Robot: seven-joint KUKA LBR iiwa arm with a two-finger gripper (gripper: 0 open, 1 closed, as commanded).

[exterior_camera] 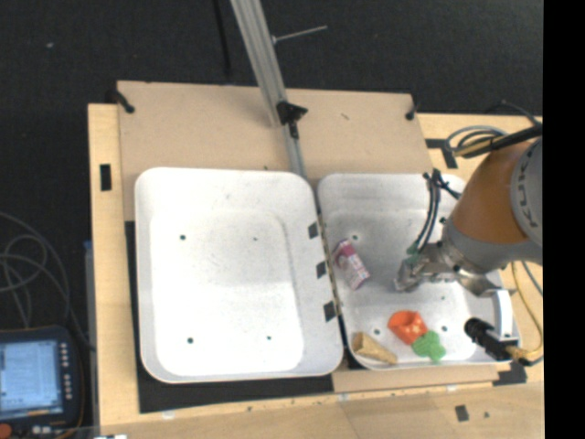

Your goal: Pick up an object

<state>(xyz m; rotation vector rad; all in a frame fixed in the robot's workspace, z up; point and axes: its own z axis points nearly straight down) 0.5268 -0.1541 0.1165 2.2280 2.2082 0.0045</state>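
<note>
Gripper [409, 277] position first: I see it low over the floor of the right-hand shallow white plastic bin [375, 195], right of frame centre, with the grey and orange arm [494, 213] reaching in from the right edge. Whether it is open or closed I cannot tell; the tip is a small grey blur from this angle, and I see nothing held in it.

Candidates for the pick all lie in that bin. A small pink and white crumpled packet [351, 263] sits just left of the gripper, near the divider. Toward the lower right of the frame, a small orange-red rounded toy [407, 326] touches a bright green lumpy piece [428, 346], and a tan wedge-shaped block [373, 347] lies against the bottom rim.

I judge all four to be light. The packet looks soft and liable to slide or fold, so I would pinch across its narrow width. The orange piece looks firmer and would likely give a surer hold across its middle, though the green one crowds it.
</note>
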